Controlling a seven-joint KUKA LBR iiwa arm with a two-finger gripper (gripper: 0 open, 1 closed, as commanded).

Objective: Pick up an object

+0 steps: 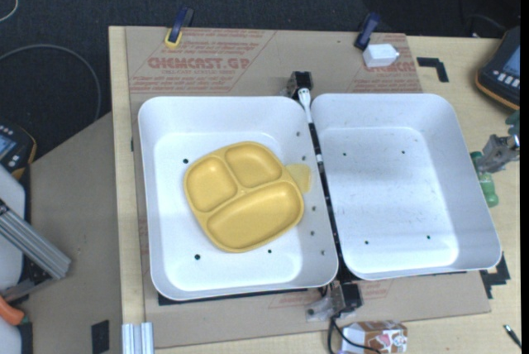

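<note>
Claw (pixel 501 152) sits cut off at the right edge, grip state impossible to tell. Glossy yellow three-compartment plate (pixel 243 194) lies in the left white bin (pixel 157 145).

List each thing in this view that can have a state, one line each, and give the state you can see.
Yellow divided plate: lying flat in the left bin, turned at a slant, compartments facing up.
Left bin: holds the plate.
Right bin: bare, speckled floor showing.
Gripper: at the right bin's outer edge, outside it; nothing seen held.
</note>
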